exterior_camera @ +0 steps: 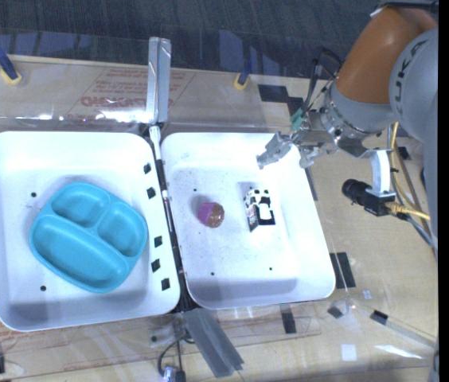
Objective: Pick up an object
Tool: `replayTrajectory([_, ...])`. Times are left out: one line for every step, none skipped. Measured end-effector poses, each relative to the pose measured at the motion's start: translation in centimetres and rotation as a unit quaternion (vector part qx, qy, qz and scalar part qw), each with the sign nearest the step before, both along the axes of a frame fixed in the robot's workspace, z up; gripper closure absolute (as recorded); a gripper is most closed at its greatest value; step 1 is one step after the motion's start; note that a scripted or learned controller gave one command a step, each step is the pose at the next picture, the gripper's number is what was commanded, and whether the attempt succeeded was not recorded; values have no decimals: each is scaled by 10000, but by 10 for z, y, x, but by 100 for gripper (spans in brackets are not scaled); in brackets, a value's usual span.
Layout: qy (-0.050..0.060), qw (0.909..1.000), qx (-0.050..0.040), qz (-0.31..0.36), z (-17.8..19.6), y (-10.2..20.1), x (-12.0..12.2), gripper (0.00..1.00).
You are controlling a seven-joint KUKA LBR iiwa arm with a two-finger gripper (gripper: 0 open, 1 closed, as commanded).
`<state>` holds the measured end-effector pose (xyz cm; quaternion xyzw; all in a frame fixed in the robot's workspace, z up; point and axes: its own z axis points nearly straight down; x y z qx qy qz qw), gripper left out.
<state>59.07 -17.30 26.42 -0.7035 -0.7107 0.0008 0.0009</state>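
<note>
Overhead, nearest the lens, my grey and orange arm [384, 62] reaches in from the right, and my gripper [288, 151] hangs above the far right corner of the right bin [304, 281], fingers apart with nothing between them; so I judge the pick not yet begun, with the descent, the closing and the lift all left to do. Both white bins sit side by side on a pale wooden bench [384, 253] over dark floor; the left bin [9, 309] bears a blue divided plate [89, 235]; in the right bin, well below my fingers, lie a black-and-white block [259, 207] and, just beside it, a small purple ball [211, 213], either one fit to take.
</note>
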Motion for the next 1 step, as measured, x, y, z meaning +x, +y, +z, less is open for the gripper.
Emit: replayTrajectory([10,10000,1,-22,-102,-38,-85,0])
